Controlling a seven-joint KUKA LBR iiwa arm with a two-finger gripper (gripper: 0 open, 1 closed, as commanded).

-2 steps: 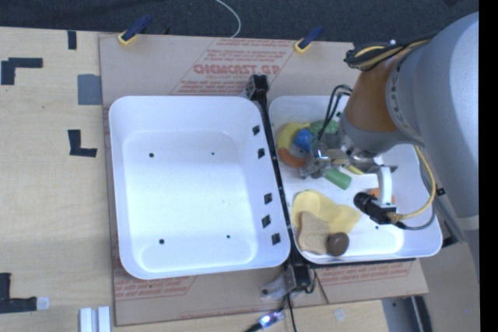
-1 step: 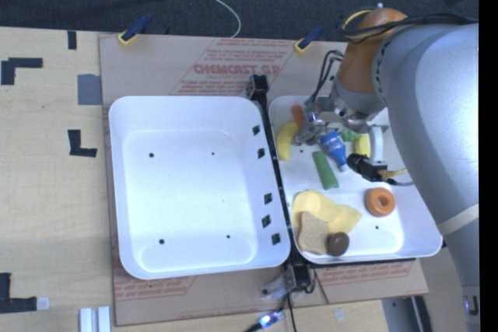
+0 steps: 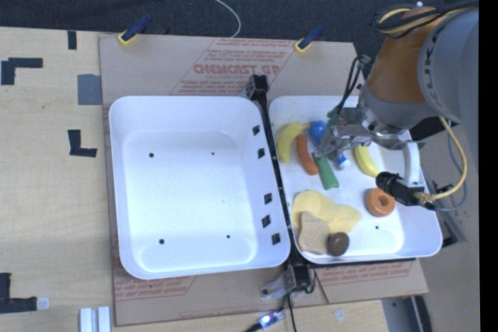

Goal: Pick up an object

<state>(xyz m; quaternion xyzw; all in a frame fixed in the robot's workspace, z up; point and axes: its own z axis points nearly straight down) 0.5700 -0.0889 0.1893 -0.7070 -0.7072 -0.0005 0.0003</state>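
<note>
Two white bins [image 3: 124,167] sit on cardboard [image 3: 226,66] over a wooden bench [image 3: 47,190].

The grey arm [image 3: 436,58] reaches in from the right, its orange band bent above the right bin [image 3: 420,245]. Its gripper [image 3: 336,145] hangs low over that bin's far half.

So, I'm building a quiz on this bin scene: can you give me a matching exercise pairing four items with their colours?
Items:
1. ring
2. stick
3. round lump
4. curved fruit

Colours:
A. green
B. yellow
C. orange
D. dark brown

Pairs: 1-C, 2-A, 3-D, 4-B
</note>
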